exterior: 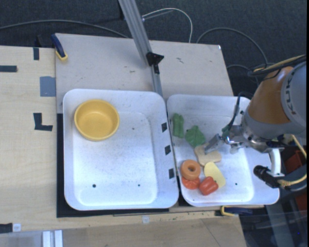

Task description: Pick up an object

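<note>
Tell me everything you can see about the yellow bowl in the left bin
The yellow bowl is round, plain, and looks like smooth matte plastic, with a thick rim and a slightly darker inside. It stands upright, mouth up, with nothing visible inside. It rests on the floor of the left bin, in the far left corner, close to the bin's walls. Nothing else touches it; the toy foods and the end effector are over in the other bin.

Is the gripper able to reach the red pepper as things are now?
Probably yes. The gripper is low in the right bin, and the red pepper lies near it with nothing on top. The doughnut and a yellow piece touch it, which may crowd the fingers.
</note>
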Tool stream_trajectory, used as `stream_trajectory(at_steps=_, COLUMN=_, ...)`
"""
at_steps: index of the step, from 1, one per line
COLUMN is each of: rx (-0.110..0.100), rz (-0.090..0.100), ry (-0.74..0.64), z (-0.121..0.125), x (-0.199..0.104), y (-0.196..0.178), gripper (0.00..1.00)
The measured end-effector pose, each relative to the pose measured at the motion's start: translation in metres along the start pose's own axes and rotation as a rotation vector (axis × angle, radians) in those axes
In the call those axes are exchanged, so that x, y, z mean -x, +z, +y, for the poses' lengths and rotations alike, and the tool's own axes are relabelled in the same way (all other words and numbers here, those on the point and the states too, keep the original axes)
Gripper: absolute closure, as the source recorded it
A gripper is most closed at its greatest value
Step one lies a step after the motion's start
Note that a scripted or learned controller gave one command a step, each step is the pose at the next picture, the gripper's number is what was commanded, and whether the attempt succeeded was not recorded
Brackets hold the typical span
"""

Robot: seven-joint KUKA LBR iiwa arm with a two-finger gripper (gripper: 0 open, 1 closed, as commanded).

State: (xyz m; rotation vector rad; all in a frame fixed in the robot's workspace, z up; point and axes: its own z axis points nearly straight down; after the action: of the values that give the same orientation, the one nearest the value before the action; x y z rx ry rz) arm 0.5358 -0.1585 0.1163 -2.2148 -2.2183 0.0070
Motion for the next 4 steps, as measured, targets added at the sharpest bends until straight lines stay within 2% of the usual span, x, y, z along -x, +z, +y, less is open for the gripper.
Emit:
stream_trajectory(at_steps=1, rx=0.004, rz=0.000, ry=-0.001, z=0.001, x=0.000, y=-0.013, gripper=1.00)
stream_trajectory(at_steps=3, rx=0.014, rz=-0.004, ry=0.000, z=0.004, x=0.009, y=-0.136, gripper=1.00)
stream_trajectory(at_steps=4, rx=0.008, rz=-0.002, ry=0.000, z=0.004, x=0.008, y=-0.145, gripper=1.00)
